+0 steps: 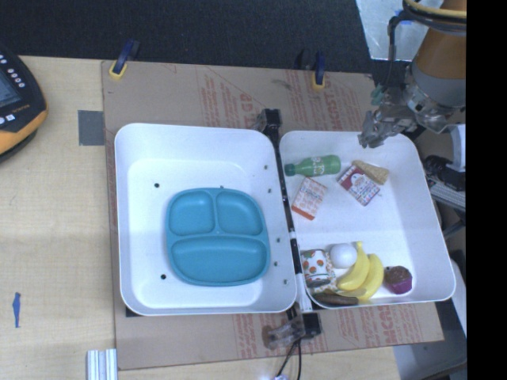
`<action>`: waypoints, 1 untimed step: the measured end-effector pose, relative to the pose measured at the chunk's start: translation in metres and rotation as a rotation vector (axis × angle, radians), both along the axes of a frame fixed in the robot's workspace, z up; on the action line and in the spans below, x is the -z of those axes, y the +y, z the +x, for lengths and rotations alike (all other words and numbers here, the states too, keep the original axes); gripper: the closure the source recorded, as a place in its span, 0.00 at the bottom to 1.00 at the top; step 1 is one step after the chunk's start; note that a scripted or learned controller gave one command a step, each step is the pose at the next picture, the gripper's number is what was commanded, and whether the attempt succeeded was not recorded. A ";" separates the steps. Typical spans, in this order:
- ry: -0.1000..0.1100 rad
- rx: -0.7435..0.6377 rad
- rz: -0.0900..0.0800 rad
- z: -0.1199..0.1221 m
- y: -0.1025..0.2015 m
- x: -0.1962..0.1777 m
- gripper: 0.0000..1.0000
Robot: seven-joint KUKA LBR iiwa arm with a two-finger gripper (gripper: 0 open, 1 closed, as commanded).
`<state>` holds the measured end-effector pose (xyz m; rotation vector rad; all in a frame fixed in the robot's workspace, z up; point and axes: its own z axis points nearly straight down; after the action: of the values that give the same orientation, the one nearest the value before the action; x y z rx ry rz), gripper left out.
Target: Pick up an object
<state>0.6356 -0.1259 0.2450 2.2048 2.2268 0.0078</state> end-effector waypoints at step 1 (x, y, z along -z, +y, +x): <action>0.019 0.003 0.003 -0.029 0.024 0.054 1.00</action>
<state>0.6070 -0.1021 0.1913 2.2195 2.2340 -0.0094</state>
